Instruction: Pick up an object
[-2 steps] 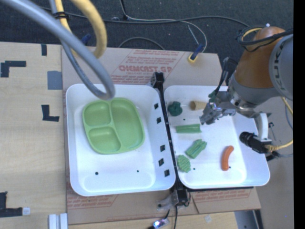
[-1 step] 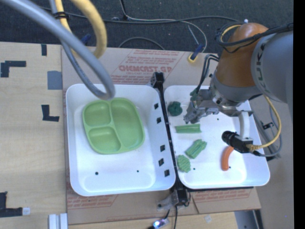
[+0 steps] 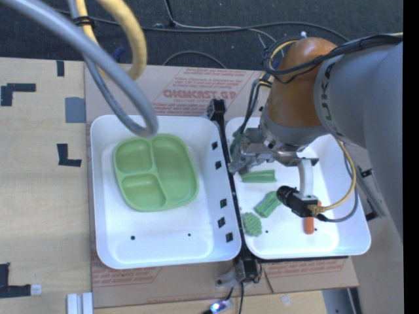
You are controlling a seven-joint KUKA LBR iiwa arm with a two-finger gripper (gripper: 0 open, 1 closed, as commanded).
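My gripper (image 3: 251,157) hangs over the left part of the right bin (image 3: 347,241), close to the divider between the bins. Just under it lies a flat green bar (image 3: 260,175); whether they touch I cannot tell. A ridged green piece (image 3: 267,203) lies lower down, and a small round green piece (image 3: 253,224) sits near the bin's front left corner. A small orange piece (image 3: 308,226) rests toward the front middle. The arm's orange band (image 3: 302,77) hides the back of this bin.
The left bin (image 3: 105,241) holds a green divided plate (image 3: 156,172). A grey hose (image 3: 98,57) and a yellow hose (image 3: 127,25) cross above its back left corner. A black connector on a yellow cable (image 3: 292,199) hangs over the right bin.
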